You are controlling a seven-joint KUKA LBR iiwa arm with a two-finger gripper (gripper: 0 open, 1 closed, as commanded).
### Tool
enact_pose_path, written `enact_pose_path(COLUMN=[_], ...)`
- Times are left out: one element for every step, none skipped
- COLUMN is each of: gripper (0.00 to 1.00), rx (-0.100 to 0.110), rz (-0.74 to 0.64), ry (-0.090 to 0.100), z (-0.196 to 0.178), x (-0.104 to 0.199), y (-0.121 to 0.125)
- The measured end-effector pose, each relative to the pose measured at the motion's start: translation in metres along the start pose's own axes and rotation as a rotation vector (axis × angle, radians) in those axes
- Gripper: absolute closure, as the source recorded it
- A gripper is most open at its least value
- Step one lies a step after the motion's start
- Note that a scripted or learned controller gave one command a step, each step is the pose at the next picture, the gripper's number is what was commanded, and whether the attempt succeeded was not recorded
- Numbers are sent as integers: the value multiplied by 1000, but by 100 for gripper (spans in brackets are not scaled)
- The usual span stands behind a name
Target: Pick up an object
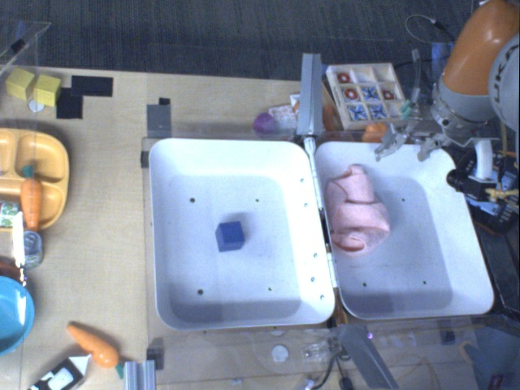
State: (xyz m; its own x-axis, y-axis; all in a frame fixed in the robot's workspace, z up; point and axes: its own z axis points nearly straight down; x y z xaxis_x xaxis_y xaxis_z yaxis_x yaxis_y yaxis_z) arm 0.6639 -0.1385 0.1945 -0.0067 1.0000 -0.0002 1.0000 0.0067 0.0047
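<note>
A small blue cube [230, 235] rests near the middle of the left bin [179, 299]. A pink, lumpy soft object [356, 210] lies in the left half of the right bin [455, 291]. My gripper [406, 145] hangs over the back edge of the right bin, up and to the right of the pink object and apart from it. Its two fingers [387, 144] are spread open with nothing between them. The orange band of the arm [475, 39] rises at the upper right.
Behind the bins stand a patterned tile box [366, 94], a purple item [265, 123] and an orange item [374, 132]. On the bench at the left are a yellow tray [45, 157] with a carrot [31, 201], a blue bowl [12, 315] and another carrot [96, 344]. Cables and black hardware [487, 189] crowd the right bin's right side.
</note>
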Motion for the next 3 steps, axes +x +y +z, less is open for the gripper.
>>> enact_pose_path(gripper=[0,100,100], rx=[-4,-11,-9], rz=[-70,-73,-309], ry=[0,-1,-2], z=[103,90,-71], x=[32,34,75], y=[-6,-3,-26])
